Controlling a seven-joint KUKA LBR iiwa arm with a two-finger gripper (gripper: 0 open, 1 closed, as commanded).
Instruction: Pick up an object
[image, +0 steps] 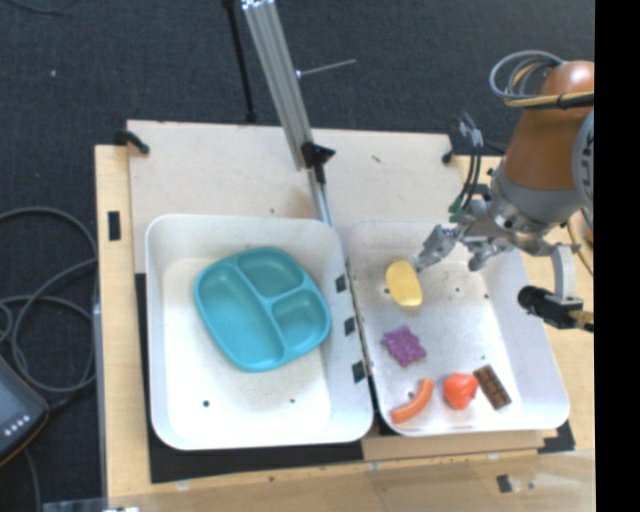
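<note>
Hovering over the far end of the right-hand bin (530, 340), the gripper (456, 250) is seen with its two fingers spread apart and nothing caught between them. Just beside the nearer fingertip, toward the bin's middle, a yellow lemon-like toy (404, 284) is lying flat on the bin floor, and it is judged the likeliest thing to be picked. For the grasp to be made well, the jaws would have to be centred over the toy's rounded body and lowered until it is straddled, since a smooth curved surface could be squeezed out sideways if it is pinched off-centre. Further from the lemon-like toy, toward the bin's near edge, four more things are counted: one purple knobbly piece (403, 346), one orange carrot-like piece (413, 400), one red rounded piece (459, 391) and one brown bar (492, 387). Five loose objects are thus held in that bin. To the lemon-like toy's other side, across the bins' shared wall, one teal divided plate (262, 308) with three compartments is resting in the left-hand bin (170, 400). Two bins are counted in all.
</note>
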